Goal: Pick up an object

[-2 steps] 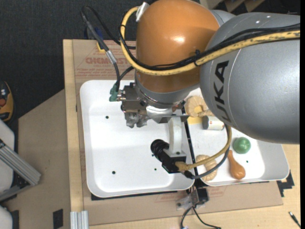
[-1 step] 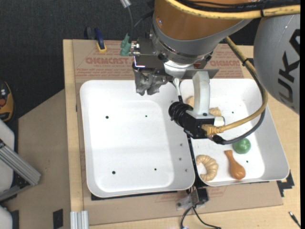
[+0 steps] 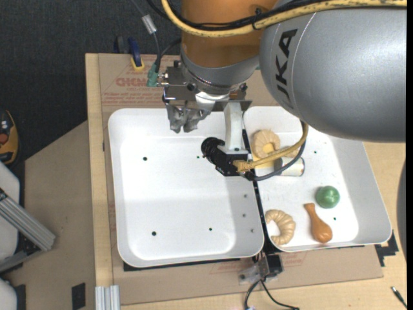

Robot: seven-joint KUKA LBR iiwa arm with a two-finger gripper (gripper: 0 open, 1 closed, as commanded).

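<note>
At the upper middle of the frame, the gripper [image 3: 184, 118] hung over the far edge of the left bin [image 3: 129, 173], its 2 fingers drawn close together with nothing between them. Every pickable thing lay to its right and lower in the frame, across the divider in the right bin [image 3: 361, 173]. Nearest was a croissant [image 3: 264, 141] at the bin's upper left; below it a pale cylinder [image 3: 290, 166] lay partly behind a yellow cable. Further down sat a second croissant [image 3: 281, 226], a green ball [image 3: 327, 196] and an orange drumstick [image 3: 318, 223], its long axis running from upper left to lower right. So the coming reach would likely have to travel rightward and toward the frame's bottom. A black bracket [image 3: 219, 157] straddled the divider. The arm's grey body covered the right bin's upper corner, so anything there could not be made out.
</note>
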